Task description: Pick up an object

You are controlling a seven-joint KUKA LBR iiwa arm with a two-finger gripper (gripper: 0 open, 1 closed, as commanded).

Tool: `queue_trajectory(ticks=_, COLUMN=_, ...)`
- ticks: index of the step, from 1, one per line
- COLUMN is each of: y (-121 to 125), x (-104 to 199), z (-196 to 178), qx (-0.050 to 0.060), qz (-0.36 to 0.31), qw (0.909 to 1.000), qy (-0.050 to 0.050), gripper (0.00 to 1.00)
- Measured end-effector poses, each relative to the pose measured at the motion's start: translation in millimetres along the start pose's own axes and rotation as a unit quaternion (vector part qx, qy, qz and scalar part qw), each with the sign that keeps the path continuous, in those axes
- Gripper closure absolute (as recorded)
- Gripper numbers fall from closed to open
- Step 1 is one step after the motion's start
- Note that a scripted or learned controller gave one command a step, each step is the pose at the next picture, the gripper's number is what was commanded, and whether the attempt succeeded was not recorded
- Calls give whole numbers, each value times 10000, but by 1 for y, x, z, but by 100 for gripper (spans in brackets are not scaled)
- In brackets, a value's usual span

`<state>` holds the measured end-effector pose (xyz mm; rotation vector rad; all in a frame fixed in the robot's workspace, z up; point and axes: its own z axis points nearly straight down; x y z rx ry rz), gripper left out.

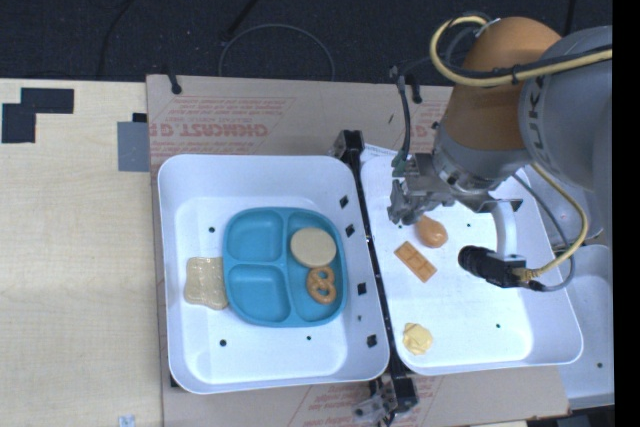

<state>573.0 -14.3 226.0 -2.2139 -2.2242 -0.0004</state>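
My gripper (pixel 405 205) hangs low over the upper left part of the right bin (pixel 500 335), under the grey arm with its orange band. Just to its right and slightly below lies a small orange rounded piece (pixel 433 233), close to the gripper; whether they touch I cannot tell. An orange-brown rectangular wafer (pixel 414 261) lies on the bin floor below the gripper. A pale yellow lump (pixel 417 338) sits near the bin's front left corner.
The left bin (pixel 190 185) holds a blue divided plate (pixel 262 280) with a round cookie (pixel 313 246) and a pretzel (pixel 322 285), and a pale toast slice (pixel 205 282) beside it. A black fitting with cable (pixel 490 266) hangs over the right bin.
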Motion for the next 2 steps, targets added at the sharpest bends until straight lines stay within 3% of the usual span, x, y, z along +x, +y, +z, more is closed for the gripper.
queue_trajectory(ticks=2, y=14, x=109, z=14, qx=5, qz=2, qw=10000, qy=-4, gripper=100)
